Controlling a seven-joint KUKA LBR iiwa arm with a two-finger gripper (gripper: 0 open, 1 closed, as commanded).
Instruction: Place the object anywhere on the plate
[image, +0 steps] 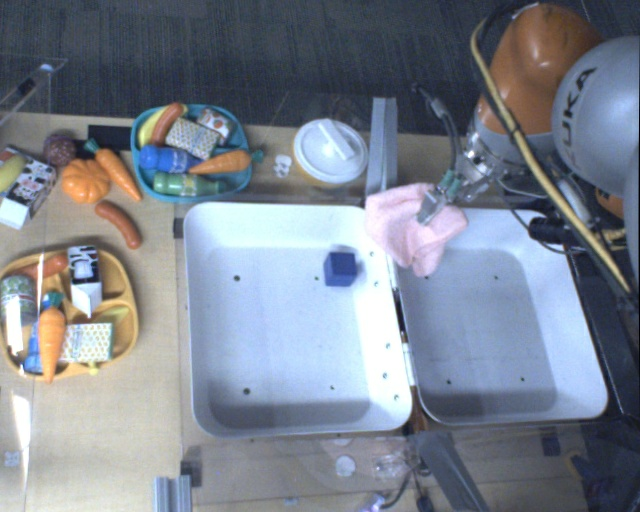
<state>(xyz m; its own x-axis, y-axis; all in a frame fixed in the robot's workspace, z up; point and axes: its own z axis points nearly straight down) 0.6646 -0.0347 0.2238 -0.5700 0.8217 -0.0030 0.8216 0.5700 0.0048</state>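
A pink cloth hangs bunched over the far end of the ridge between the two bins. My gripper is at its upper right corner, fingers shut on a fold of the cloth. A small blue cube lies in the left bin, near its far right corner. A round white plate with a yellow rim sits on the bench behind the left bin, to the left of the cloth.
The right bin lies under the arm. A blue bowl of toy food stands at the back left. A yellow tray of toy food and loose toy vegetables occupy the left bench. A grey upright post stands beside the plate.
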